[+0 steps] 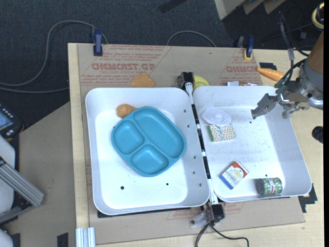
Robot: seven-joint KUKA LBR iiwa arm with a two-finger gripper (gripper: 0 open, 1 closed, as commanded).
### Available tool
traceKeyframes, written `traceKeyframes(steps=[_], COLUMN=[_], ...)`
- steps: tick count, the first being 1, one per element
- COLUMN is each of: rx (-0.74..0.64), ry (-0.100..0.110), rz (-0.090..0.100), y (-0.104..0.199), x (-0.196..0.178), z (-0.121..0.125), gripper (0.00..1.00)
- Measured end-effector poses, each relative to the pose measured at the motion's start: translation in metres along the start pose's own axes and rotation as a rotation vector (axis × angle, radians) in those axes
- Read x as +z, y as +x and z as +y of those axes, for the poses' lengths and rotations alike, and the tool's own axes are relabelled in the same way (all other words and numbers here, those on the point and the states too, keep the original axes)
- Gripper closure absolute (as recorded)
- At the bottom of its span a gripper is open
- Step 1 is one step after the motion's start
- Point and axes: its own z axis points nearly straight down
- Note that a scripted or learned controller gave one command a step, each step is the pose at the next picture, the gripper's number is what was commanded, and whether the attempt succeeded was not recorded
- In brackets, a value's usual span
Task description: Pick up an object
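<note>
Left bin (pixel 97 153): a blue divided plate (pixel 148 140) is laid near its middle; a small orange object (pixel 125 109) is seen just beside the plate's far edge.

Right bin (pixel 288 138): four candidate objects are held; a clear round lid-like piece (pixel 216 118) near the far left corner, a patterned packet (pixel 221 133) just beside it, a small carton (pixel 234 174) toward the near side, a green can (pixel 269 186) lying on its side at the near edge.

Gripper (pixel 263 107): placed above the far part of the right bin, apart from every object; nothing is seen between its parts; whether it is parted or closed cannot be told at this angle.

Step in hand: judged to be the approach; no object has been lifted.

Next move: a target is to be chosen, the lid-like piece and packet being nearest; the gripper is to be brought over it and lowered squarely; a flat lid is judged harder to seize than the packet or carton.
</note>
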Motion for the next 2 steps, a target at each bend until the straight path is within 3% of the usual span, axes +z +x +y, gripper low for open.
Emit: traceKeyframes(steps=[1,2], rx=[0.000,0.002], ry=[0.010,-0.009], rz=[0.005,-0.004], y=[0.031,-0.073], x=[0.127,0.181], z=[-0.024,0.072], gripper=[0.00,0.00])
